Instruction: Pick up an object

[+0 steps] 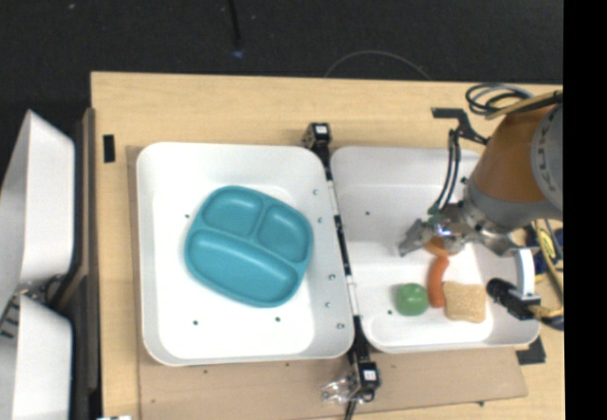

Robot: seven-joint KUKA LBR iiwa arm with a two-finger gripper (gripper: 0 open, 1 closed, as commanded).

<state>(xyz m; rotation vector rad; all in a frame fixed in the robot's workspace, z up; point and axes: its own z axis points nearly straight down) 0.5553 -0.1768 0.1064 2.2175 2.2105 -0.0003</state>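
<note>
In the right bin (379, 183) lie three small things near its front: a green round object (411, 300), an orange carrot-like stick (436, 279) and a tan bread-like block (465, 302). My gripper (429, 236) hangs over the middle of this bin, just behind the top end of the orange stick. Its fingers spread apart, with nothing seen between them. The grey arm with its orange band (512, 167) comes in from the right.
The left bin (161, 219) holds a teal divided plate (249, 245). A black clamp (318, 135) sits at the back of the seam between the bins, and another (360, 375) at the front. Cables (493, 98) loop at the far right.
</note>
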